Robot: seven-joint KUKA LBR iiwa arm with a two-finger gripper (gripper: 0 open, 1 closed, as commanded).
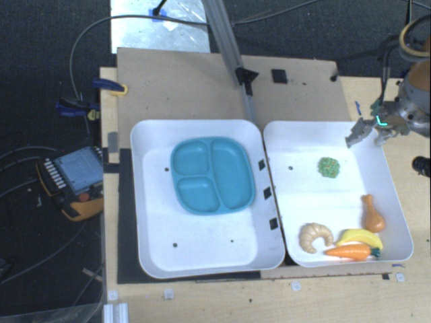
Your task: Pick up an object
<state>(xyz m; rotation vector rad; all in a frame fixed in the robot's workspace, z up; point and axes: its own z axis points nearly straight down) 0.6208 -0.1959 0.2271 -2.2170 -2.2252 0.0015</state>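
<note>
My jaws (369, 130) hang over the top right edge of the right bin (296, 140), and I cannot tell if they are released or clenched. The green broccoli (329, 167) sits near them in that bin. The croissant (315, 236), banana (360, 237), carrot (350, 252) and what may be a drumstick (372, 214) lie along its bottom right corner.

Counting: two white bins sitting side by side, left bin (151, 247) and right bin (296, 147). Left one is holding one blue divided plate (212, 175). Right one is holding five items: one broccoli (329, 167), one drumstick (372, 213), one croissant (315, 235), one banana (360, 237), one carrot (349, 252).
</note>
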